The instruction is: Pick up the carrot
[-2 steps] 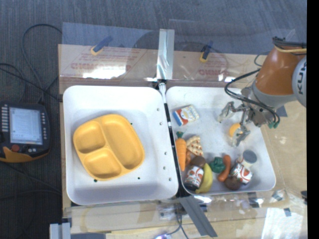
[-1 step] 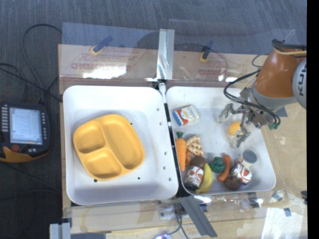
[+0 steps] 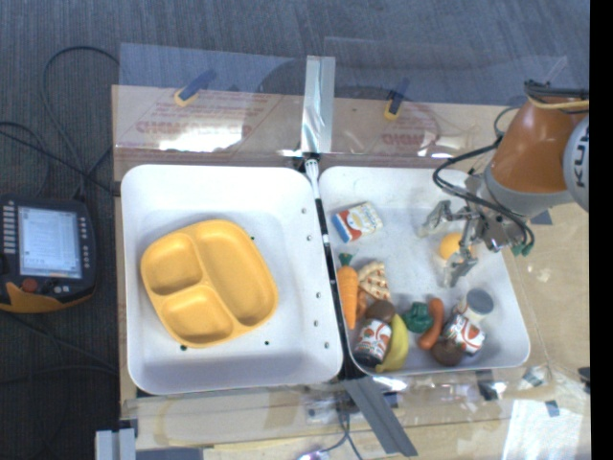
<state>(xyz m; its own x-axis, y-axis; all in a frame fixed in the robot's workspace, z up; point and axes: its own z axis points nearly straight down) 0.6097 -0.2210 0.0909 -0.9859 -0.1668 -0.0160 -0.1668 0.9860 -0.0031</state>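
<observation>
The carrot [image 3: 348, 297], orange with a green top, lies along the left wall of the right bin [image 3: 402, 185], pointing toward the front. My gripper [image 3: 447, 244] is well to its right, at the bin's right side, low over the floor. Its fingers stand spread apart, one finger [image 3: 435, 218] toward the back and the other toward the front, so it is open. A small yellow round item [image 3: 448, 247] lies between them. Nothing touches the carrot from the gripper's side.
A waffle [image 3: 374, 281], a can [image 3: 374, 336] and a banana [image 3: 398, 344] crowd the carrot's right. A small carton [image 3: 356, 221] lies behind it. Green and red toy food [image 3: 427, 318], another can [image 3: 464, 333] and a grey disc [image 3: 479, 302] fill the front right. The left bin holds a yellow divided plate [image 3: 207, 281].
</observation>
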